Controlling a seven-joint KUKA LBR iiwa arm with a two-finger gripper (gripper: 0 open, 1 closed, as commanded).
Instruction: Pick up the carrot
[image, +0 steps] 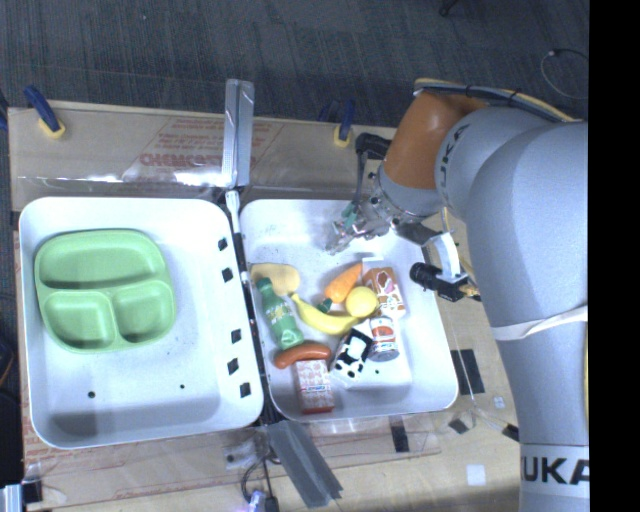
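Bearing white bins (60, 225) (side by side): bench (120, 145)

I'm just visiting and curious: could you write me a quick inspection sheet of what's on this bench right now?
Surface: two shallow white bins; left bin, right bin, on a taped-down board.
Job's things: carrot lies in the right bin, beside a lemon.
Clutter: banana, green bottle, sausage, small can, snack packets, a black-and-white block; green divided tray in the left bin.
Grippers: gripper over the right bin's upper part, above the carrot, holding nothing visible.
Cables: one at top right.
Surroundings: blue clamps, dark floor.
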